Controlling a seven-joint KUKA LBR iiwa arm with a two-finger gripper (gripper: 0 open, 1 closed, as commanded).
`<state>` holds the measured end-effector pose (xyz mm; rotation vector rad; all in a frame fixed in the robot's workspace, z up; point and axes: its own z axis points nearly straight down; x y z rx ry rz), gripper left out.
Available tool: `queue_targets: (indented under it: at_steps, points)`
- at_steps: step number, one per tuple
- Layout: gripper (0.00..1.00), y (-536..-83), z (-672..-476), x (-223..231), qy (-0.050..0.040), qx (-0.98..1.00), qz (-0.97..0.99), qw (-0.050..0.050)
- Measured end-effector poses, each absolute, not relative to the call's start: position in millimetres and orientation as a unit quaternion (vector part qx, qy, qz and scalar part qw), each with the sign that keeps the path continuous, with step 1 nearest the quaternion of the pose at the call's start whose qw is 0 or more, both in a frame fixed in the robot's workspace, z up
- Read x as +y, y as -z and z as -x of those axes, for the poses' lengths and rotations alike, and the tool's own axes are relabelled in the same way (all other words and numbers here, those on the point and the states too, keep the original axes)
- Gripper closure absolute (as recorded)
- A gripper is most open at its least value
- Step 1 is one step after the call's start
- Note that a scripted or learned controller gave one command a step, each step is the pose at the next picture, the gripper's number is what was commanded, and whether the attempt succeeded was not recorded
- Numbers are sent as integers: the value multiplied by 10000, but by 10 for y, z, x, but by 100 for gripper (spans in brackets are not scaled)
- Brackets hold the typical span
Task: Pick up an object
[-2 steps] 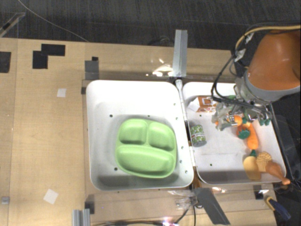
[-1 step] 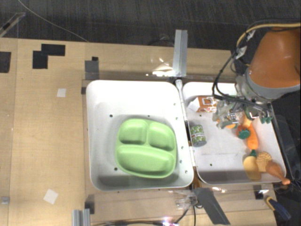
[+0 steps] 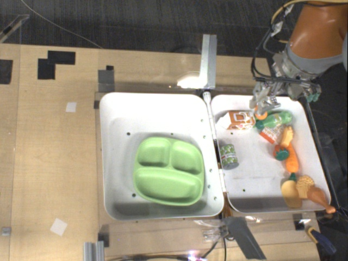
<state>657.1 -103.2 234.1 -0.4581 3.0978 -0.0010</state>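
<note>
1. Bench (image 3: 49, 162): pale wood-toned top, black square marks near the far left corner, small pale tags on the left side; dark ribbed flooring beyond the far edge, thin cable trailing across it.
2. Left bin (image 3: 114, 118): shallow, white, rounded corners; green divided tray (image 3: 168, 170) lying right of centre, three compartments.
3. Right bin (image 3: 250, 184): shallow, white, touching the left bin along a shared edge; metal upright post at the far end of that seam.
4. Small cylindrical can (image 3: 228, 156): dark green label, lying on its side near the right bin's left edge.
5. Orange-and-white packet (image 3: 240, 120): flat, near the far left corner of the right bin.
6. Toy food cluster (image 3: 283, 140): green, orange, yellow pieces strung along the right edge, reaching the near right corner.
7. Gripper (image 3: 262, 103): over the far edge of the right bin, just above a small orange piece (image 3: 261, 115); state of the closing parts: cannot tell.
</note>
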Motion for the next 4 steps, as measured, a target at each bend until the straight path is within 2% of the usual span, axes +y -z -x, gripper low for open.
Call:
queue_targets:
  at_steps: [1, 2, 3, 4]
  points:
    - [100, -2661, -6709, -698, -4, 9994, 340, 65]
    - [100, -2640, -5457, 298, -23, 9998, -170, 49]
    - [100, -2598, -6260, -348, -2, 9959, -898, 45]
    - [100, -2408, -6582, 225, -20, 9973, -740, 43]
